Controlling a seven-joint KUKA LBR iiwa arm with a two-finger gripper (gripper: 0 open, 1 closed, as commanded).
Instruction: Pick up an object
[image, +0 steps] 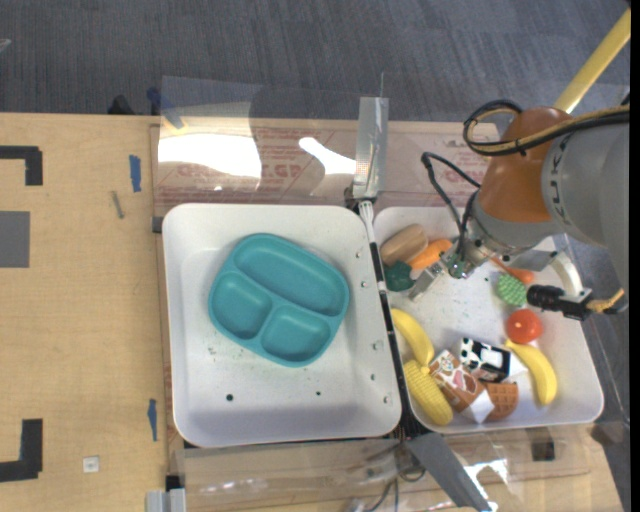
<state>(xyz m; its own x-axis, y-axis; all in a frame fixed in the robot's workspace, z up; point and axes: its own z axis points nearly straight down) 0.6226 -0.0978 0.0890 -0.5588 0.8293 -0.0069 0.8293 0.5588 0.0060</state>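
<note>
Overhead, your arm (560, 180) reached in from the right, its orange band above the wrist; the tool (452, 266) hung low in the right bin (585, 370), near that bin's far left corner; whether it stood wide or narrow, or held anything, could not be told from your camera. Just beside the tool lay a brown bread-like piece (403, 241), an orange carrot (432, 252) and a dark green item (399, 276); nearer you in the same bin sat a yellow banana (412, 335), a corn cob (424, 390), a red tomato (524, 325), a second banana (540, 372) and a green piece (512, 290). Your left bin (200, 400) carried a teal divided plate (279, 298), well apart from the tool; both bins rested on the counter (70, 320).
</note>
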